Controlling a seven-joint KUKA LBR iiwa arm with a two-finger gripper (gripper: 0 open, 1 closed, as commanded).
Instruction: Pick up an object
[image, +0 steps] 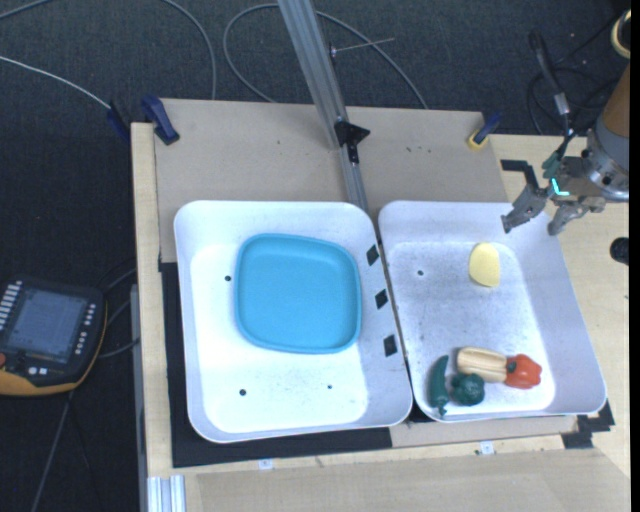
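My gripper (538, 217) hangs over the right bin's far right corner, its two fingers spread open with nothing between them. Below and left of it a pale yellow lemon-shaped piece (485, 265) lies in the right bin (430, 240). Near that bin's front edge lie a tan bread roll (481, 362), a red pepper (523, 371) touching the roll's right end, and a dark green vegetable (455, 386) to the roll's lower left. The gripper is well apart from all of these.
The left bin (205, 300) holds a blue square plate (298, 292). A metal pole (318, 70) slants up from the gap between the bins. Blue and yellow clamps (160, 118) grip the bench's back edge. A pendant (45, 335) lies on the floor at left.
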